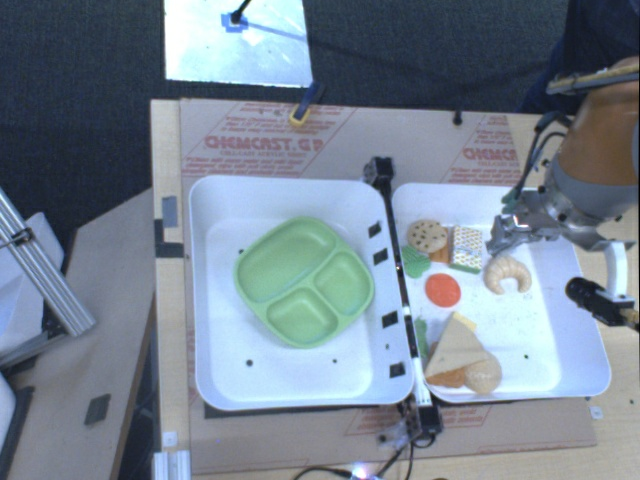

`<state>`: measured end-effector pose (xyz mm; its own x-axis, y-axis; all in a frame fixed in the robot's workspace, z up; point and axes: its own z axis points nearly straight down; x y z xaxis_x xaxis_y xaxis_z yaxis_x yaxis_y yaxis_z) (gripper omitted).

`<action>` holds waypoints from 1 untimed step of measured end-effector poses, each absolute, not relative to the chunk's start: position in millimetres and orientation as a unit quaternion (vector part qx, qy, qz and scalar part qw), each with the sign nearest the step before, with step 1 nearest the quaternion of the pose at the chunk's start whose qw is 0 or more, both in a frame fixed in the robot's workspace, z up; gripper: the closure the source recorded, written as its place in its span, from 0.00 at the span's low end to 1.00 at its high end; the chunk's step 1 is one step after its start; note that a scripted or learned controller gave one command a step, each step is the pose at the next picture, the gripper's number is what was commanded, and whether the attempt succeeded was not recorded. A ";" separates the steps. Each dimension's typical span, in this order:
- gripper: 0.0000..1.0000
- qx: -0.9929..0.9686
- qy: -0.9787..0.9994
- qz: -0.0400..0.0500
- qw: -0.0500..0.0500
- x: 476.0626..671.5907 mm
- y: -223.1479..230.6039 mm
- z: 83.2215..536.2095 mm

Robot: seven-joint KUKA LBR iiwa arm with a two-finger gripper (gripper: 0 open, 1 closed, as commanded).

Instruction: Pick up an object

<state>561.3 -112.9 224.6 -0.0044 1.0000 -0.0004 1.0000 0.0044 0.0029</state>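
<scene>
The right bin [575, 363] holds toy foods. A tan croissant [508, 274] lies near its middle right. Just above the croissant hangs my gripper [503, 240], close over its upper edge. A round cookie [427, 235] and a speckled cracker square [466, 247] lie at the back left of the bin. A green piece [414, 263] sits by the divider, with a red-orange disc [443, 290] below it. A tan sandwich wedge [458, 346] and a beige roll [482, 376] lie at the front.
The left bin [215, 368] holds a green three-compartment plate [303, 281]. A black clamp bar [392, 278] runs between the bins. The arm's grey body and orange band [600, 158] reach in from the right, with a black cable part [600, 303] over the right rim.
</scene>
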 end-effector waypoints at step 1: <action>1.00 0.704 0.710 0.002 0.001 597.7 -73.5 231.3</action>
<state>597.7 -73.5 231.3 -0.0090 1.0000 0.0012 0.9999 0.0089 0.0047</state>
